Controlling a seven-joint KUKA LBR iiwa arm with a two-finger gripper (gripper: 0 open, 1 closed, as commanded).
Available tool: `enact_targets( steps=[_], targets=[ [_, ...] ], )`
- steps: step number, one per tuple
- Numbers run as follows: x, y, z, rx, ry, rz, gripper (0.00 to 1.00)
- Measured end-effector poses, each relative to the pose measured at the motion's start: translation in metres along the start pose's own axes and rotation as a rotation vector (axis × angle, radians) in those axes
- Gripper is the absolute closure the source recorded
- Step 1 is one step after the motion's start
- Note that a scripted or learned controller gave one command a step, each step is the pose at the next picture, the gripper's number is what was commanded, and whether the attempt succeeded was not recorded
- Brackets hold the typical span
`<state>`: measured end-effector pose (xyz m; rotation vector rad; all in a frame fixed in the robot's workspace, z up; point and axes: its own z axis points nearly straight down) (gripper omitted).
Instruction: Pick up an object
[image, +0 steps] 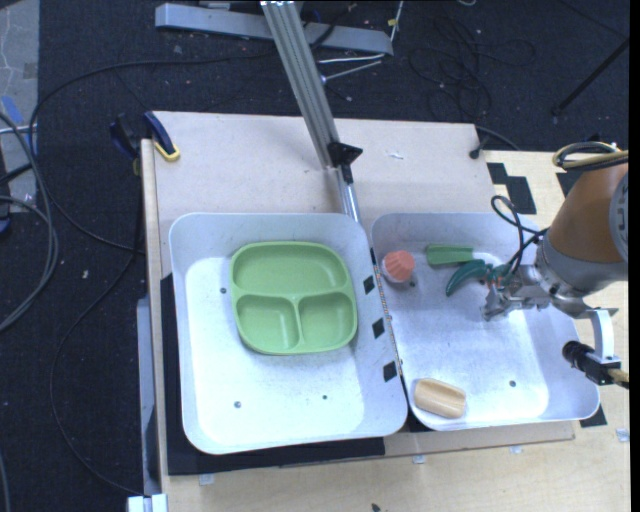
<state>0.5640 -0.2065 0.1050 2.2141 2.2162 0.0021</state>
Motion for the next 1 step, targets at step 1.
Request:
enact_targets(
  steps=[1],
  targets=[
    [0.0014, -0.0067, -0.0591, 0.002, 0.003, 0.000, 1.00]
  ],
)
